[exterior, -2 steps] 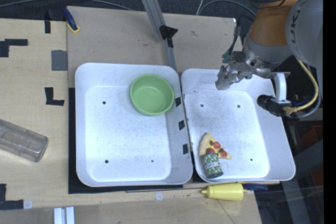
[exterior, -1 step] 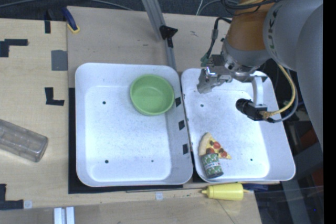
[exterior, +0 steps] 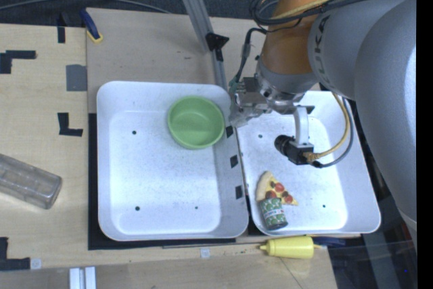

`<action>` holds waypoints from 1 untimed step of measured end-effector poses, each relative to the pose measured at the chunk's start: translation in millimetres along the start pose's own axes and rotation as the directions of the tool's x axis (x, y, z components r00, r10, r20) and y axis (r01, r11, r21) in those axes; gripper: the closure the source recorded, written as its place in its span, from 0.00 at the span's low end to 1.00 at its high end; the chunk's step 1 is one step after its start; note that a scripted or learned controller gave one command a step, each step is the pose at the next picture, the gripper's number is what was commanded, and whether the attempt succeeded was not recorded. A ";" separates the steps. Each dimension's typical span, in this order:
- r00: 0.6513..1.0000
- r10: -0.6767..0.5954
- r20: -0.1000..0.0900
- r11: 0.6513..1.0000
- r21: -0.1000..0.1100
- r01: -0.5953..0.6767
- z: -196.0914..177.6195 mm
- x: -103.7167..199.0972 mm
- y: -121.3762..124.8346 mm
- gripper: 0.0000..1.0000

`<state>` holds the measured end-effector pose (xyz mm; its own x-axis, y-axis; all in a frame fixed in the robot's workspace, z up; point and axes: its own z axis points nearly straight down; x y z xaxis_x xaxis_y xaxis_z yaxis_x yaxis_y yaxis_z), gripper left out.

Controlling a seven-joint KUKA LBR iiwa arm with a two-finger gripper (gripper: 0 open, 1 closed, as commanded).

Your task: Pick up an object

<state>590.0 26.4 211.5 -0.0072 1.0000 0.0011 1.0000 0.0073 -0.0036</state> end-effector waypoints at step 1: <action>1.000 -0.001 0.000 1.000 -0.002 0.001 -15.1 49.1 -11.3 1.00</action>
